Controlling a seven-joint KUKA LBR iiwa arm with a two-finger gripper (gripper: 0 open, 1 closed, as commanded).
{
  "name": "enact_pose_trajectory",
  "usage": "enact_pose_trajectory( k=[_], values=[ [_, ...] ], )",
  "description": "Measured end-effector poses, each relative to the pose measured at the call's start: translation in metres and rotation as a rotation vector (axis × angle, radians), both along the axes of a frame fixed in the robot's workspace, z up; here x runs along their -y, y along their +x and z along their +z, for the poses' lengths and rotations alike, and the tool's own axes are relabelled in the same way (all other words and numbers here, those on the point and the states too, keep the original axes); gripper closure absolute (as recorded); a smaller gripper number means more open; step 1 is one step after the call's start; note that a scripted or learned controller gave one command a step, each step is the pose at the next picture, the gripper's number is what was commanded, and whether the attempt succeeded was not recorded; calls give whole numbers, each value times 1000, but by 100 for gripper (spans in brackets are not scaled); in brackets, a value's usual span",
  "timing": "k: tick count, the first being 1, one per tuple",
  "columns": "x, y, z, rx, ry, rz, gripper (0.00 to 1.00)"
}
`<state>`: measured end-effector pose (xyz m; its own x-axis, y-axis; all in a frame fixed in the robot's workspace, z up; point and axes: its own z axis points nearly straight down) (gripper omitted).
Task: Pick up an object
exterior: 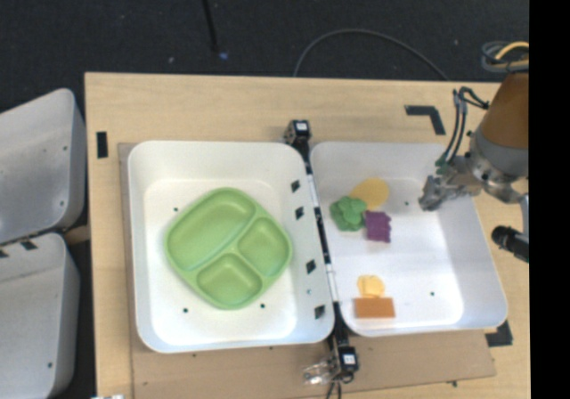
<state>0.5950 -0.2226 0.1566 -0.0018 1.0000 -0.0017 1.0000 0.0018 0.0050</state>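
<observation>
Gripper point(434, 195) hovers over the right bin point(463, 281) (whether it is open or closed, I cannot tell), right of the purple piece point(378, 226).

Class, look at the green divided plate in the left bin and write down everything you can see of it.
The green plate is light green, smooth and plastic-looking, with rounded corners and a raised rim. Ridges split it into three hollows: one large along its upper left, two smaller at its right and bottom. It lies flat, right side up, turned at a slant to the bin's sides, near the middle of the left bin. It rests on the bin's white floor, and nothing lies in it.
</observation>
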Motion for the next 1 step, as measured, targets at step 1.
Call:
enact_pose_trajectory(
  k=[1],
  values=[
    [-3, -7, 57, 2, -1, 1, 100]
  ],
)
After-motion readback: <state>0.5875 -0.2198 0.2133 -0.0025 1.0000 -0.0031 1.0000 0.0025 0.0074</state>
